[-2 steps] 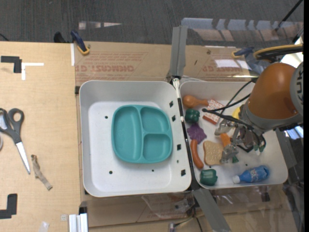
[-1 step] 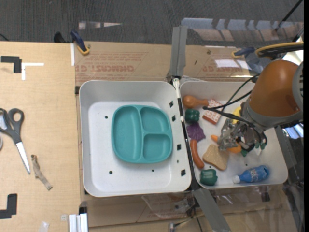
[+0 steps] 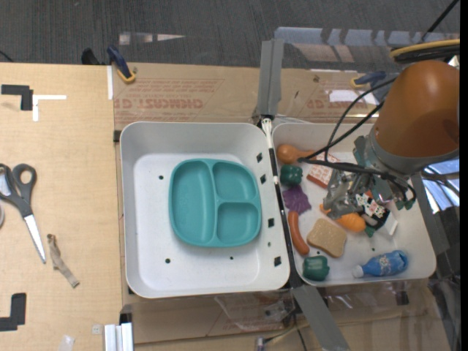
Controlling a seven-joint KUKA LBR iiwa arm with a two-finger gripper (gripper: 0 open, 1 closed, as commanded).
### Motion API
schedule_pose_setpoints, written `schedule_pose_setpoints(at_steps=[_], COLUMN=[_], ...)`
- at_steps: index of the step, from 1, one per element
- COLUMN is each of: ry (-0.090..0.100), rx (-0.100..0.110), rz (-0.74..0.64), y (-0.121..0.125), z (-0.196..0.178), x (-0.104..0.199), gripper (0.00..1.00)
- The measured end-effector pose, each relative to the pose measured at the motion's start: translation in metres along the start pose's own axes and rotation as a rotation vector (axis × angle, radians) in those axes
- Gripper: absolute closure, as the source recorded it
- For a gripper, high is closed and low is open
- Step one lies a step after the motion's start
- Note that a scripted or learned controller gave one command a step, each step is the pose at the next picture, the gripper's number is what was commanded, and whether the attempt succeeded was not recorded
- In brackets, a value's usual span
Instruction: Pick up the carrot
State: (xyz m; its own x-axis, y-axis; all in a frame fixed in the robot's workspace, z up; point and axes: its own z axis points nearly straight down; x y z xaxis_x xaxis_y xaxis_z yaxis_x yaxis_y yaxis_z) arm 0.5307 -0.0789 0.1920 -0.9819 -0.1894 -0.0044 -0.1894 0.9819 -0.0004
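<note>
The carrot (image 3: 352,222) is a short orange piece lying in the right bin (image 3: 417,258), just right of a tan bread slice (image 3: 327,237). My gripper (image 3: 349,198) hangs low over the bin directly behind and above the carrot, its tip very near or touching the carrot's far side. The arm's orange band (image 3: 420,112) and dark cables hide the bin's back right part. Nothing can be seen lifted off the bin floor.
Around the carrot the right bin holds a red sausage (image 3: 297,232), a purple piece (image 3: 296,198), two green items (image 3: 291,174) (image 3: 316,268), an orange fruit (image 3: 287,152) and a blue bottle (image 3: 382,264). The left bin (image 3: 139,196) carries a teal divided plate (image 3: 216,202). Scissors (image 3: 23,203) lie on the bench.
</note>
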Motion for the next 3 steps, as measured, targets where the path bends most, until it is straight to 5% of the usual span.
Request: schedule_pose_setpoints(at_steps=[1, 2, 3], ry=[0.002, 0.0, -0.004], rx=[-0.001, 0.0, 0.002], rz=[-0.248, -0.203, -0.072], y=[-0.067, 0.001, -0.009], z=[0.077, -0.15, 0.096], x=[0.057, 0.029, 0.04], gripper=[1.0, 1.0, 1.0])
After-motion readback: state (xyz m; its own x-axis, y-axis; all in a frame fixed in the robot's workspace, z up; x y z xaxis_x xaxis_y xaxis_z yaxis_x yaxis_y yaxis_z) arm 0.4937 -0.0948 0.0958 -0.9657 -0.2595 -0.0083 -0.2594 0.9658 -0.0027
